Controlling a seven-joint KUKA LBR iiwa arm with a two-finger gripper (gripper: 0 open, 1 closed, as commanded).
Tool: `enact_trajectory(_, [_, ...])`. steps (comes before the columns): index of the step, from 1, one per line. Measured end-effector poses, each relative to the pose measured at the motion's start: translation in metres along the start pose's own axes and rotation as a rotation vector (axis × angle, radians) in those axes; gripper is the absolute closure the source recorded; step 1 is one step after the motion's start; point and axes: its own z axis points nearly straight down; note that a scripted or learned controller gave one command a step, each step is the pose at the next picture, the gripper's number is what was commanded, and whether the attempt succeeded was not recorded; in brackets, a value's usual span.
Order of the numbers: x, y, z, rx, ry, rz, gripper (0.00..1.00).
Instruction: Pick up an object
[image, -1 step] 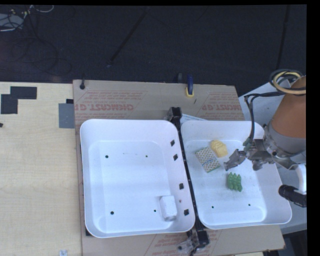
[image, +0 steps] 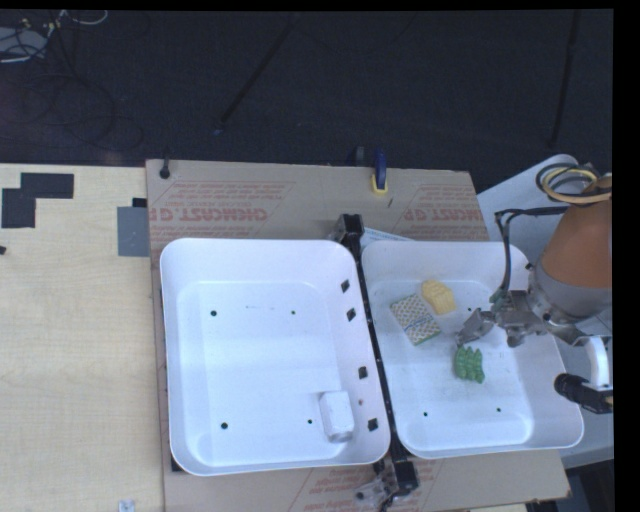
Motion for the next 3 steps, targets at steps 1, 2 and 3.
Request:
enact_trajectory(1, [0.095,0.008,0.044,-0.003,0.004,-0.009,0.0])
enact_trajectory(2, [0.114,0.027,0.042,-0.006,0.001,-0.005,0.0])
enact_trajectory(3, [0.111,0.097,0.003,-0.014,-0.001,-0.004,0.0])
